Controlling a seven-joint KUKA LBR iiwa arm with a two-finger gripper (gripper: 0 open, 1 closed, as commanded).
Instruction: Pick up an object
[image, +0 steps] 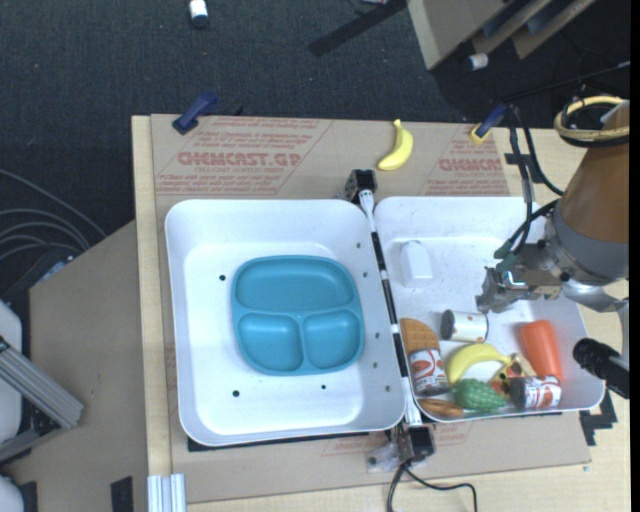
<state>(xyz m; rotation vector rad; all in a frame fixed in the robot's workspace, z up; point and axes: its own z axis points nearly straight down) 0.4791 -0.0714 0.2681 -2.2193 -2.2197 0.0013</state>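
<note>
Left bin (190, 300): holds blue tray (296, 312), flat, centred; likely drop spot.

Board behind bins: spare banana (396, 148), well apart from the arm.

Right bin (440, 225): white cup (415, 262) alone near back; clutter heaped at front wall — can (426, 368), cylinder (465, 325), banana (476, 358), green toy (480, 397), orange carrot (541, 347).

Gripper (497, 290): just behind heap, above cylinder, probably lining up pick there. Finger spread: cannot tell. Nothing seen held.

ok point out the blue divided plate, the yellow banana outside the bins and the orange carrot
blue divided plastic plate (296, 312), camera view, middle where its compartments meet
yellow banana on the cardboard above the bins (398, 148), camera view, mid-curve
orange carrot in the right bin (541, 345), camera view, middle of its body
</note>
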